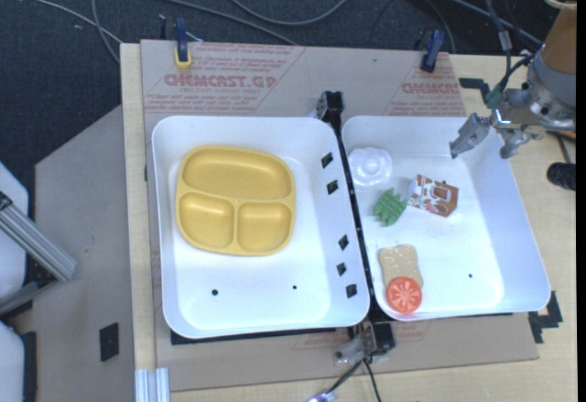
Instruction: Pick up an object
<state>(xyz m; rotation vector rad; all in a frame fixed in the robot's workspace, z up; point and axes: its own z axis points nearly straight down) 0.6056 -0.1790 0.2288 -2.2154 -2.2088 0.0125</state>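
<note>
While over right bin (513,208) rim | gripper (488,136) fingers spread apart | holding nothing, touching nothing

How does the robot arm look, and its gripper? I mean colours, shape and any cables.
The arm is grey and rounded, with an orange band above the wrist. Dark cables run along it. The gripper is small, grey metal, with two thin fingers and a little teal part near its base.

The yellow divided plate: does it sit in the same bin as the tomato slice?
No. The yellow divided plate sits in the left bin; the tomato slice lies in the right bin.
</note>
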